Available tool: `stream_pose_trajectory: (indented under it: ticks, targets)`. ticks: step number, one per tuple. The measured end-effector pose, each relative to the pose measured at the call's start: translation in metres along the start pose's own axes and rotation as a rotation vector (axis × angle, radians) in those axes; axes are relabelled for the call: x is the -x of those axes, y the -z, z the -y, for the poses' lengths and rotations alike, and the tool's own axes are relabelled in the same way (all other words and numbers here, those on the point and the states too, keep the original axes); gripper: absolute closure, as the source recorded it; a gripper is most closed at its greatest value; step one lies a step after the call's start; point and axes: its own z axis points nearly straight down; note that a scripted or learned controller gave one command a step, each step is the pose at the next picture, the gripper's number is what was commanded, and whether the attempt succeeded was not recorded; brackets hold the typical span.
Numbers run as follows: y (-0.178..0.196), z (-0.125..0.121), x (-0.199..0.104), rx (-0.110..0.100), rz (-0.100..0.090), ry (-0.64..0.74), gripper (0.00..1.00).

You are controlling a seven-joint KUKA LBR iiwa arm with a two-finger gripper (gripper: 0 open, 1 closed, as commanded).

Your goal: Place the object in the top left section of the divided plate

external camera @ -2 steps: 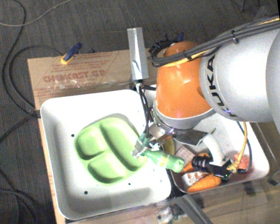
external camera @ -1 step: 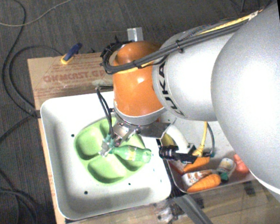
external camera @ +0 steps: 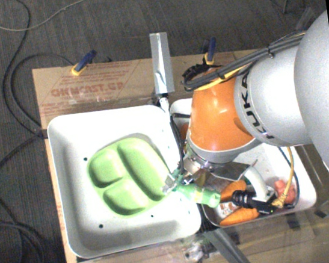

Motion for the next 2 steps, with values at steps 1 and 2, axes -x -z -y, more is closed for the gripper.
stream_pose_trajectory:
  ticks: [1, 2]
  targets:
    - [-0.001, -0.049, -0.094, 0.002, -0.001, 0.245, 1.0]
    - [0.073, -0.034, -0.063, 0.004, 0.001, 0.328, 1.0]
